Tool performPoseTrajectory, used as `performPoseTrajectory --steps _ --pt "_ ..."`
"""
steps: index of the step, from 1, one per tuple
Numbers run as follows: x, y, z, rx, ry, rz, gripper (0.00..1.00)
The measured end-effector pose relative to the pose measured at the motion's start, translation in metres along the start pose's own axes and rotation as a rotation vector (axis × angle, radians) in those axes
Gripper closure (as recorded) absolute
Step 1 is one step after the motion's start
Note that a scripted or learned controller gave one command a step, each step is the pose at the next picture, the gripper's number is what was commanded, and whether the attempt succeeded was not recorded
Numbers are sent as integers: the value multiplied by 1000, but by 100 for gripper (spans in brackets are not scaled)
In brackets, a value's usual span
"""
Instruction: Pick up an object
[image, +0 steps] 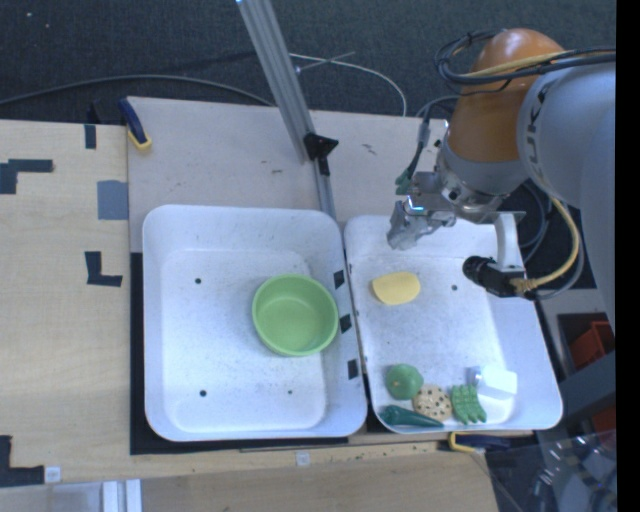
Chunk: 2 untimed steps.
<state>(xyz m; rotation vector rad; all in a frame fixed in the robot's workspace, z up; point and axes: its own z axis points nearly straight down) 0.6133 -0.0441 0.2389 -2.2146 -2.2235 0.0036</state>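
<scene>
My gripper (405, 232) hangs over the back edge of the right bin (520, 340), its grey fingers pointing down. A yellow lemon-shaped piece (396, 289) lies on the bin floor just in front of and below the gripper, apart from it. At the bin's front edge lie a green ball (404, 380), a speckled tan cookie (432, 401), a dark green long piece (410, 417), a leafy green piece (466, 402) and a white block (497, 382). Nothing shows between the fingers.
The left bin (180, 300) holds a light green bowl (294, 314) near its middle right. A slanted metal pole (285, 75) with a black clamp stands behind the bins. A black cable plug (490, 275) juts over the right bin's right side.
</scene>
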Motion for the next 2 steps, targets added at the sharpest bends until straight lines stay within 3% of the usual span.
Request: performPoseTrajectory --steps 2 --pt "104 -48 6 0 1 -2 100"
